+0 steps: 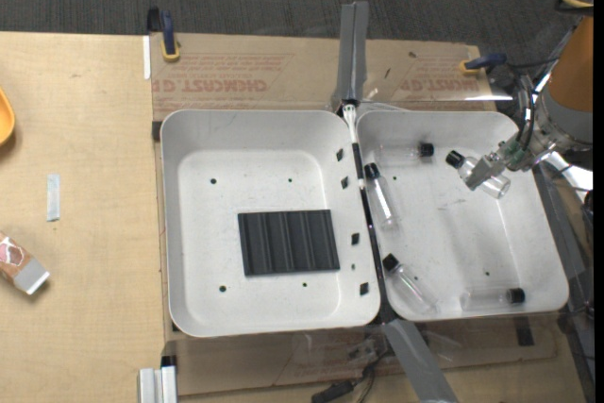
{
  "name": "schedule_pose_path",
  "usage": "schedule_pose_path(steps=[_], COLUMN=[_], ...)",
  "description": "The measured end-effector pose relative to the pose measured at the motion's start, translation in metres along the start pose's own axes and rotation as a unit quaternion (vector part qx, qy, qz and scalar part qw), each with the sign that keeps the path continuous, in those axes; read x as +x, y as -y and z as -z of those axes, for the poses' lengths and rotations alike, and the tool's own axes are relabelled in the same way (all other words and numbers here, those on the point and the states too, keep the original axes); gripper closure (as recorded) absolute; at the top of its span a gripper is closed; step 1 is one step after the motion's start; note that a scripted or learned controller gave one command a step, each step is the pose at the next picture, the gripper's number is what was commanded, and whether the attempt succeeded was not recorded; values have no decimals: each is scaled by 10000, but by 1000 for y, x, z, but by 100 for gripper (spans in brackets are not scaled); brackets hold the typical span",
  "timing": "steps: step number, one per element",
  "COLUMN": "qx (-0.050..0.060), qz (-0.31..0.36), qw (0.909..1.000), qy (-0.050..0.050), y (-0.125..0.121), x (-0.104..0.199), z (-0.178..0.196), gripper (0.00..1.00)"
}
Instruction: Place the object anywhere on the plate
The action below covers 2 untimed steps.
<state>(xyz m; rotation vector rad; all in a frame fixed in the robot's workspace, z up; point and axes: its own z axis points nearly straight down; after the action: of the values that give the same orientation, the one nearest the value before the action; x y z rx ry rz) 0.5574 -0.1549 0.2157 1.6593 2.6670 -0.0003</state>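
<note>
Gripper [489, 173]: over right bin [528, 231], upper right; state cannot be told.
Plate [288, 241]: dark, ribbed, flat in left bin [189, 203].
Objects: 3 clear tubes, black-capped, in right bin, at divider [377, 193], front-left [404, 278], front-right [491, 299].

Soft, even light falls from above. The white bins [189, 203] look very bright and shadows are faint. The far right looks a bit blurry, maybe.
</note>
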Motion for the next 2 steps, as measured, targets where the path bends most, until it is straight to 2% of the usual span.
schedule_pose_path(steps=[1, 2], qx=[10, 22], qz=[-2222, -3420], qw=[9750, 9397], qy=[8, 4], y=[1, -20], x=[35, 70], z=[93, 69], gripper=[100, 100])
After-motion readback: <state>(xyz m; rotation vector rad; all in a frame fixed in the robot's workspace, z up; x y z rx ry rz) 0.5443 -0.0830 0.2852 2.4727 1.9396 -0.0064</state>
